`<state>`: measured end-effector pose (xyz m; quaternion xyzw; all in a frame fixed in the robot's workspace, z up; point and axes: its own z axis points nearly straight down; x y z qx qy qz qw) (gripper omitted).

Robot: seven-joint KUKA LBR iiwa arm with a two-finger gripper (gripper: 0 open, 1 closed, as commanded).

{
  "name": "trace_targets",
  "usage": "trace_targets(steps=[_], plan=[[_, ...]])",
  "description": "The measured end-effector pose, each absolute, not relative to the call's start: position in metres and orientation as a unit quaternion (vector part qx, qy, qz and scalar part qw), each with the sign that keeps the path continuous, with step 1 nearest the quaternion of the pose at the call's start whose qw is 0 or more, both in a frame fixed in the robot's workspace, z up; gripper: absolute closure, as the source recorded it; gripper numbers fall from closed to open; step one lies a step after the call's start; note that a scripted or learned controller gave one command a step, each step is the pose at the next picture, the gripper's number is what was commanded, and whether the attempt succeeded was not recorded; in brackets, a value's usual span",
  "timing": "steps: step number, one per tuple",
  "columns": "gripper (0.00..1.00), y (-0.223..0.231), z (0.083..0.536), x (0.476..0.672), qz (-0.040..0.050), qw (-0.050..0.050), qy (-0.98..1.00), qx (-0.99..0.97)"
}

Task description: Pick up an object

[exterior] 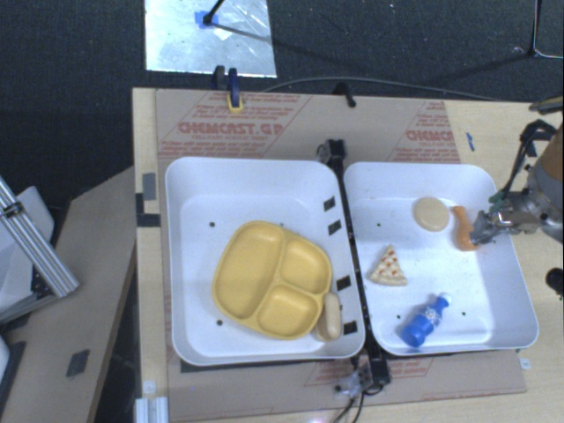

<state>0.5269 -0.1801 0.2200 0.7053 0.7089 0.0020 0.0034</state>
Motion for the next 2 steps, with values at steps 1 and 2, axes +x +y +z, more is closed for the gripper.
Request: trace_targets(steps=[1, 2], plan=[[1.00, -0.180, 0.274, 0.529, 0.0018, 0.003, 0.709, 0.705], [1.00, -0.126, 0.270, 0.521, 0.0012, 0.000, 0.710, 0.704]])
